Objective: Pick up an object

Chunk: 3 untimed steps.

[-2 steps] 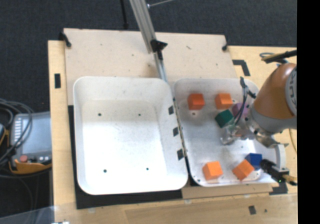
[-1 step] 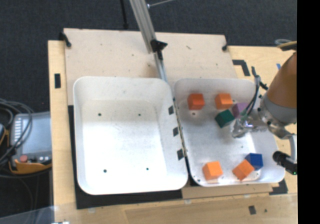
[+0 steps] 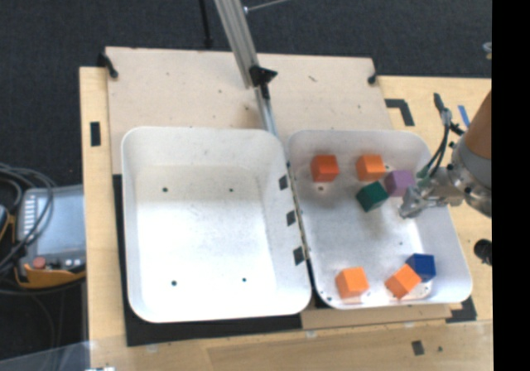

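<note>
One arm [image 3: 474, 164] low over the right bin [image 3: 439, 237], fingers [image 3: 412, 202] beside purple cube [image 3: 400, 181], grip state unclear

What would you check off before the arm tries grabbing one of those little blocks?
1. Blocks within reach in the right bin: ok, seven lie there.
2. Gripper over that bin: ok, it sits near the right wall.
3. A block close by: ok, the purple block lies just above and left of it.
4. Room around that block: not ok, the green block and an orange block crowd it.
5. Gripper carrying anything: cannot tell, its tip is blurred.
6. Blue block free to lift: not ok, it touches another orange block.
</note>
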{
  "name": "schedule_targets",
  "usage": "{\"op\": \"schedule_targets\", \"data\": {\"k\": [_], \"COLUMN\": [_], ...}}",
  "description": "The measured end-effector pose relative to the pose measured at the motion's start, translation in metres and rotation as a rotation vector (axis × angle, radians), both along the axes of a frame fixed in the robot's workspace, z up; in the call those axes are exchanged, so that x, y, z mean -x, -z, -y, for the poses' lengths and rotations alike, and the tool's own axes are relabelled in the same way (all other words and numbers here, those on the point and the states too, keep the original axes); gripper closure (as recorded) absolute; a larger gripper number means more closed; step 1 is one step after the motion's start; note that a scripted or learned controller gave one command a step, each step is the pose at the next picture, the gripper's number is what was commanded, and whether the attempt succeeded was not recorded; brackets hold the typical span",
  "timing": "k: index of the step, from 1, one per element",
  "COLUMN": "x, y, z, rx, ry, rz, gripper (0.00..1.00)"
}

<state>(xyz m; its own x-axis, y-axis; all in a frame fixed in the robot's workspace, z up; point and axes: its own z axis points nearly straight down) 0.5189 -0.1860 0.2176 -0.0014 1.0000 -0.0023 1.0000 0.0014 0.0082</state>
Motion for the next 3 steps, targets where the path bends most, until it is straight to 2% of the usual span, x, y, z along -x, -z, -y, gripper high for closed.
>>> {"op": "schedule_targets", "data": {"k": [1, 3], "x": [-0.006, -0.06], "y": [-0.054, -0.045], "z": [-0.009, -0.109], "rx": [0.0, -0.002], "ry": [-0.004, -0.006], "rz": [0.0, -0.005], "gripper": [1.0, 1.0]}}
